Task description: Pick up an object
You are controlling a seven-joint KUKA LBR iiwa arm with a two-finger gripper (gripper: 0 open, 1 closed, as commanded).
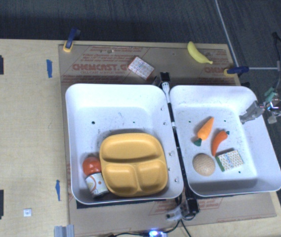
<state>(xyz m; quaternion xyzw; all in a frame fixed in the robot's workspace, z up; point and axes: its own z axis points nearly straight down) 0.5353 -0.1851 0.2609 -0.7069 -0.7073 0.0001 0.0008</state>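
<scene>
Gripper (255, 111) poised at right bin (273, 181) rim, about 2 o'clock; nothing seen between fingers, open-or-shut unclear; two carrots (205, 128), potato (204, 164), patterned block (230, 159) untouched at bin centre; pick not yet begun; descent, grasp, lift remain.

two carrots (205, 128), one banana (198, 53), one tray (133, 164)

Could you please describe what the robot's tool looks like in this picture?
The tool is a small piece of pale grey metal at the right bin's far right corner. Behind it sits a cluster of grey hardware with a small teal-green spot and thin dark cables or rods. It is too small and blurred to make out markings.
</scene>
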